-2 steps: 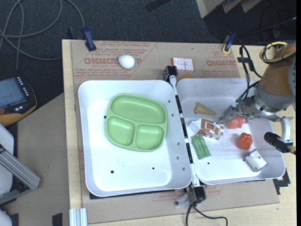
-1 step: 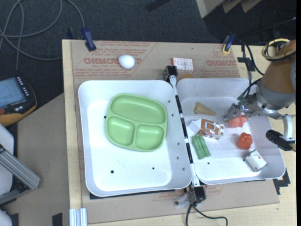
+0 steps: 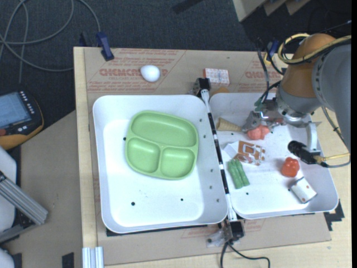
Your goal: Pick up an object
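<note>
Down in the right bin [image 3: 329, 197], the end effector [image 3: 260, 121] hangs directly over a pinkish-orange object [image 3: 257, 132] near the bin's back-left corner, apparently lined up for a grasp, though its grip state is unreadable.

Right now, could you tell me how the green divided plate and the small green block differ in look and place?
The green divided plate lies in the left bin; the small green block lies in the right bin. The plate is broad, rounded and split into three compartments; the block is narrow, straight and ridged. The plate is pale green, the block darker. The plate lies alone in its bin; the block lies among other small items. Both lie flat, away from the gripper.
</note>
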Robot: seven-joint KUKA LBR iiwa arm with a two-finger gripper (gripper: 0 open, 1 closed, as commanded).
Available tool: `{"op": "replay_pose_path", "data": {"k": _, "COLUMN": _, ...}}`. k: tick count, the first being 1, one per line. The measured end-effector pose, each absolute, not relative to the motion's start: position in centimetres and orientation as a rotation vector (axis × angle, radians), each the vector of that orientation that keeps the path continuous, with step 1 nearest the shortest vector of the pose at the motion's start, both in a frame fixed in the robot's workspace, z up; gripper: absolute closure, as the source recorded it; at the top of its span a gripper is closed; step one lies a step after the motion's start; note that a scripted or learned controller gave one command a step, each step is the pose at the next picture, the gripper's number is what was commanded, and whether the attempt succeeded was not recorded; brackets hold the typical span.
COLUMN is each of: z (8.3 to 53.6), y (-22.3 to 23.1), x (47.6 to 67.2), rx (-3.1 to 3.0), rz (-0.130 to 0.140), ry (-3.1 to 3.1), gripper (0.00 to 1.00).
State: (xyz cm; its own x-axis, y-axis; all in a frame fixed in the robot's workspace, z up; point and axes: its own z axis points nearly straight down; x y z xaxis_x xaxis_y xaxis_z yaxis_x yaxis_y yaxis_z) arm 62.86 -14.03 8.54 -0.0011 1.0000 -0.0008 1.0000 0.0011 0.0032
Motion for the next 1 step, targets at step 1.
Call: {"op": "replay_pose_path", "data": {"k": 1, "z": 18.52, "y": -6.79, "x": 59.60, "rx": 2.219, "rz": 0.002, "ry": 2.222, "gripper": 1.00}}
